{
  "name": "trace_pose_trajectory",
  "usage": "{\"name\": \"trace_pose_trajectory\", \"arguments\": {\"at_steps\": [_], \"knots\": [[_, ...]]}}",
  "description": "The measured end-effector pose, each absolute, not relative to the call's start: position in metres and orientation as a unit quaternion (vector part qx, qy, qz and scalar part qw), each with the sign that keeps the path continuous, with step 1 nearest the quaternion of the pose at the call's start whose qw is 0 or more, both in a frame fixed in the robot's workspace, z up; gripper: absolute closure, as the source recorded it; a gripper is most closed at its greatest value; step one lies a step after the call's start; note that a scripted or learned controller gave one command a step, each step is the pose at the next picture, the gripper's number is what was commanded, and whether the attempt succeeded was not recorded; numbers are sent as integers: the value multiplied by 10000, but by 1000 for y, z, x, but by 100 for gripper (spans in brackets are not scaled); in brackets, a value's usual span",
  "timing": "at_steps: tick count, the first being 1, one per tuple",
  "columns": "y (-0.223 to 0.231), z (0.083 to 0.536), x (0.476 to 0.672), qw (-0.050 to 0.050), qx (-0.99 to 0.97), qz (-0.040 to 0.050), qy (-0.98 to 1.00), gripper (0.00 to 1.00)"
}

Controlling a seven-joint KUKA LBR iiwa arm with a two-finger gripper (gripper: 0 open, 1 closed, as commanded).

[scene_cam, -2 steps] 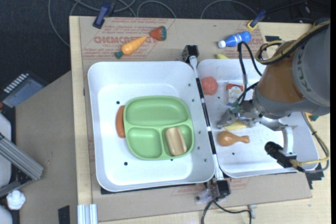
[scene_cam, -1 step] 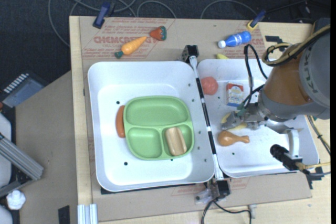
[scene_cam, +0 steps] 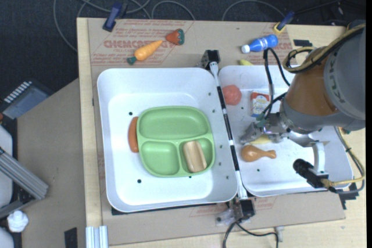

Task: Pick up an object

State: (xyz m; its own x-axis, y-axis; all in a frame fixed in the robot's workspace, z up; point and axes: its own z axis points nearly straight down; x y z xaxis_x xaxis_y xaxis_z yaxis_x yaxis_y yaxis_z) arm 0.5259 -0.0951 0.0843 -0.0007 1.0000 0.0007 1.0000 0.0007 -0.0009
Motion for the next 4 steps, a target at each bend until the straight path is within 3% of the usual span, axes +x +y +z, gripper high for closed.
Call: {"name": "trace_pose_trajectory", "arguments": {"at_steps": [2,3,4], "knots": [[-105,84,549,-8,-7070,-2,-7072,0],[-106,97,552,-44,-7068,-23,-7074,100],[-106,97,551,-42,-7069,-22,-7073,0]]}}
